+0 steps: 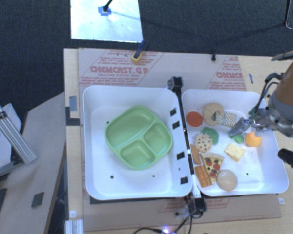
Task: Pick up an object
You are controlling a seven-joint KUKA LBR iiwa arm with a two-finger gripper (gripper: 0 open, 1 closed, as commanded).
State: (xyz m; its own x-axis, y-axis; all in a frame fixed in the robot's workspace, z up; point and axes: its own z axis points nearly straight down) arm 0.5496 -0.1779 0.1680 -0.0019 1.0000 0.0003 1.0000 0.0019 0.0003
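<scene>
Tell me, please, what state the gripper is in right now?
Gripper: low over the right bin, by a green piece; open or shut cannot be told.

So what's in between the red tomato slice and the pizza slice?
In the camera view, a round cookie lies between the tomato slice and the pizza slice, with green broccoli beside it.

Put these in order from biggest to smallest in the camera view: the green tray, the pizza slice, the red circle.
1. green tray
2. pizza slice
3. red circle, which looks only slightly smaller than the pizza, so that order is unsure.
</scene>
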